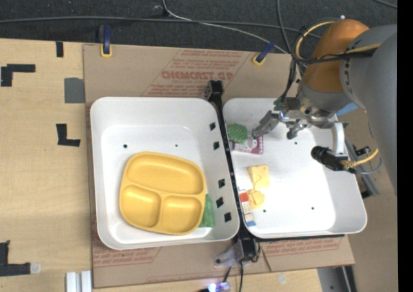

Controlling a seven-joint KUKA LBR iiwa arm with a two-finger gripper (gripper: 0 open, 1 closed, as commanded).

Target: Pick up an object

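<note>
Fingers of the two-finger gripper [276, 126] spread open above the right white bin [335, 216], near a green round object [237, 132]; yellow block [259, 175] lies below it, purple packet [250, 146] between.

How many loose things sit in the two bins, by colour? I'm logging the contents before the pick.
Yellow: 3, the divided tray in the left bin, the block and a smaller piece in the right bin
Green: 2, the ball and the item beside the tray
Mixed-colour packets: 2
Total: 7
</note>
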